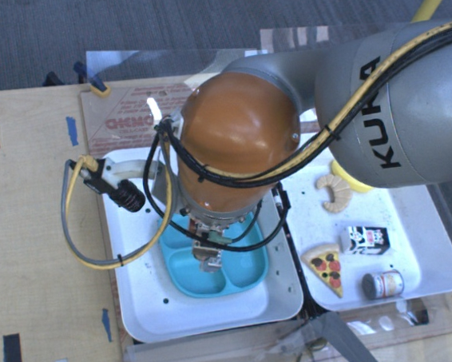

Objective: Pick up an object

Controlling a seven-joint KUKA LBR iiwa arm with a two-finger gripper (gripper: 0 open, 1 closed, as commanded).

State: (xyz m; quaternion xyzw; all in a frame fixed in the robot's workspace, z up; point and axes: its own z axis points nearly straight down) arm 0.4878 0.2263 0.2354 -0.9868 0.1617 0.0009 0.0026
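A blue divided plate (220,273) lies in the left white bin (143,305). My gripper (208,258) hangs straight down over the plate's middle, under the orange wrist band, very near or touching the plate. The arm's bulk hides the upper part of the plate. In the right bin (436,266) lie a toy pizza slice (327,268), a tan croissant-shaped piece (338,192), a small black and white carton (367,238) and a small can (382,284) on its side.
A yellow cable (77,232) loops over the left bin's left rim, beside a black connector (123,195). The grey arm covers the upper parts of both bins. A cardboard sheet (123,119) lies behind the left bin.
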